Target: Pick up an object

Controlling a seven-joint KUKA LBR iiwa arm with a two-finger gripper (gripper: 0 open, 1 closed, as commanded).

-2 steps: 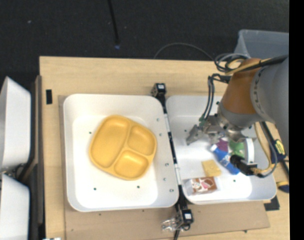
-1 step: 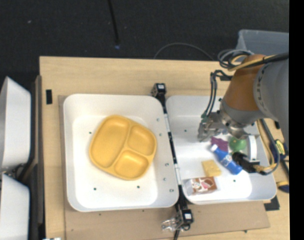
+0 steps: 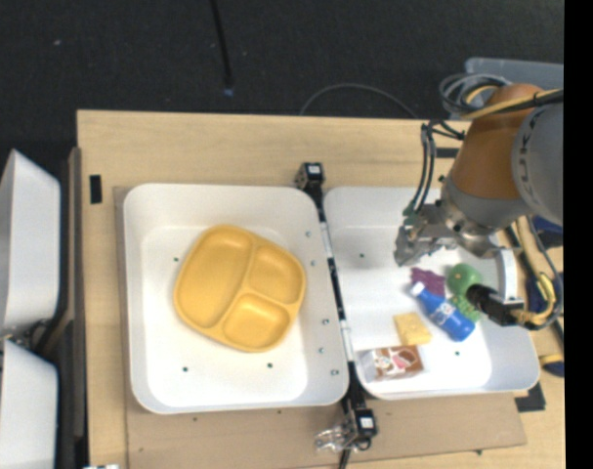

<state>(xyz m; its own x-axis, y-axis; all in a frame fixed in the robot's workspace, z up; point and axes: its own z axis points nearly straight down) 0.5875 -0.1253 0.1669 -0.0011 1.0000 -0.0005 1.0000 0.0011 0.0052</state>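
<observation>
in right bin (image 3: 374, 218), fingers (image 3: 410, 249) hover just above-left of purple toy (image 3: 428, 283); open/clenched: can't tell.

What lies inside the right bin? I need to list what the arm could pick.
In the right bin: a purple toy, a blue bottle, a green thing, a yellow block and a small packet. The arm covers the bin's far right corner.

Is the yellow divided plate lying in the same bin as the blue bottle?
No, the yellow divided plate lies in the left bin, while the blue bottle lies in the right bin.
</observation>
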